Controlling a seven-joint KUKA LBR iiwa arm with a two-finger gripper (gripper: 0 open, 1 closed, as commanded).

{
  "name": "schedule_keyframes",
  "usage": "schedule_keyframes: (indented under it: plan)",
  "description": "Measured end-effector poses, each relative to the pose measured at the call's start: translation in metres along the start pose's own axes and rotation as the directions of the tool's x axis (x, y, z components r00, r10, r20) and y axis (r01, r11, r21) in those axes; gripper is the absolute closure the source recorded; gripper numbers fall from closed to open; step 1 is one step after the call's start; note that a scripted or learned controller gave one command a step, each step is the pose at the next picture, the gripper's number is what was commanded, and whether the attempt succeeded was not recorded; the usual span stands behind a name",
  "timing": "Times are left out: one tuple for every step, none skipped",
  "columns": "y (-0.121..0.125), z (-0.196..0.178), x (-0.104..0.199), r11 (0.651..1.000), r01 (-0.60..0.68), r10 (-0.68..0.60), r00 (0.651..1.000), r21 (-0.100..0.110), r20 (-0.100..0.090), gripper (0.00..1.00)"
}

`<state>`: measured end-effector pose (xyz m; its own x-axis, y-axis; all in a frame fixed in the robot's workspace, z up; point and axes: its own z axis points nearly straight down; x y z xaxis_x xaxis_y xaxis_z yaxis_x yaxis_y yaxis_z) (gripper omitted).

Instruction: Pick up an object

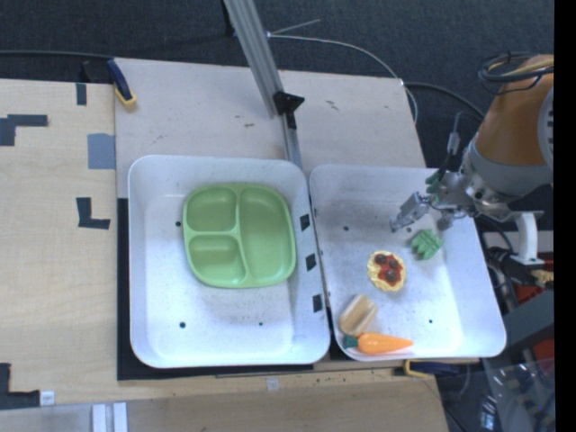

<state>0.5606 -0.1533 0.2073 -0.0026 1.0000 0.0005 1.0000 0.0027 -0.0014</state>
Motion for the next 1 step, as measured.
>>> schedule_keyframes:
  plan:
    - [0.0000, -0.0001, -0.0001, 1.000, 0.000, 0.000, 1.000, 0.000, 0.000, 0.00]
